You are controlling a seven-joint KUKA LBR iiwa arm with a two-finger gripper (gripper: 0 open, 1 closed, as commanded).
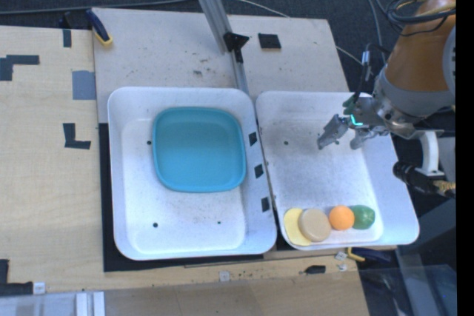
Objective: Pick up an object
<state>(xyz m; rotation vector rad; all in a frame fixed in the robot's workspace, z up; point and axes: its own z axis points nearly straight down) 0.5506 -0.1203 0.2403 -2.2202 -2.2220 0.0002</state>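
Bins come first: two white ones are counted, the left bin point(126, 233) carrying one teal plate point(198, 149), the right bin point(326, 174) carrying four small pieces along its near edge (a yellow disc point(292, 226), a beige puck point(315, 224), an orange ball point(341, 217), a green ball point(364, 216)). An approach is judged to be in hand: the gripper point(342, 133) is seen spread and empty above the right bin's far part, well apart from the pieces. A move toward the near edge and a descent are called for next.
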